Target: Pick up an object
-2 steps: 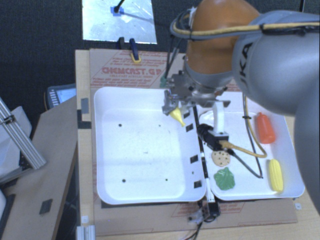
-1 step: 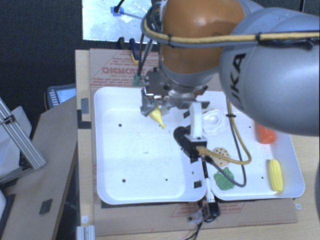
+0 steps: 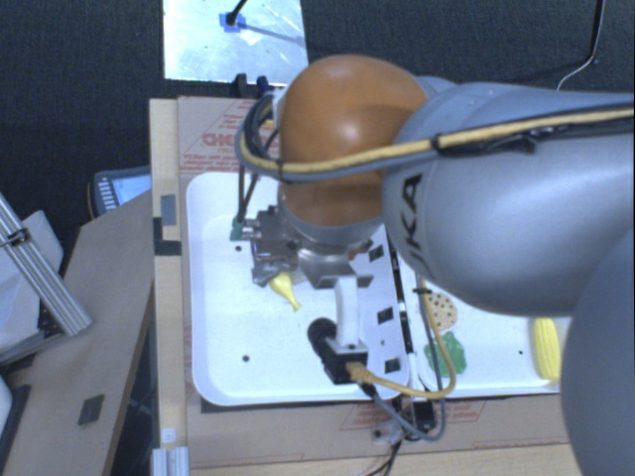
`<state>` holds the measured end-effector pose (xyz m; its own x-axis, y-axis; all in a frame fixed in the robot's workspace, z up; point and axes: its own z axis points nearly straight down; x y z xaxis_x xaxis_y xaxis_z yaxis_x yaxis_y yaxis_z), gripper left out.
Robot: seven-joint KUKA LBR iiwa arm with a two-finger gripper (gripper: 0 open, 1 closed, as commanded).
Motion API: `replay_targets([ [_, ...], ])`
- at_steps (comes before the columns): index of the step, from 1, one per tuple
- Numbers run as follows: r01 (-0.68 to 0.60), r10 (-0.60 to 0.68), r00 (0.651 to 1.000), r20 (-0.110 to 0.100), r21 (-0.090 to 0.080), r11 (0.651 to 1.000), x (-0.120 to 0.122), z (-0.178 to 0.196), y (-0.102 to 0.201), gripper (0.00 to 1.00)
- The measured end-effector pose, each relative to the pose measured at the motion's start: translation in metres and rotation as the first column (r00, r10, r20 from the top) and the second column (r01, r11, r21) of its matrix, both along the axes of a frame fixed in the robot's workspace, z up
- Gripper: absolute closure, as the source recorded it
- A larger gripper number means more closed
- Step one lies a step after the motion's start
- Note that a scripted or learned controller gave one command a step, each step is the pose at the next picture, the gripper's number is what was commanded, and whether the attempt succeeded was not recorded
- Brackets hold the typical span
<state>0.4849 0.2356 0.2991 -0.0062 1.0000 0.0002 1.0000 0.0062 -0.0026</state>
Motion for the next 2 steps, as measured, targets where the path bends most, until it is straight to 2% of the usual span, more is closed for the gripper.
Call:
replay_targets([
  [1,0.006,-0.006,1.0,0.001,0.001,1.0,0.001,-0.127,-0.001,1.0],
  [2,0.013,-0.013,1.0,0.002,-0.002,1.0,0.002,-0.109,-0.101,1.0],
])
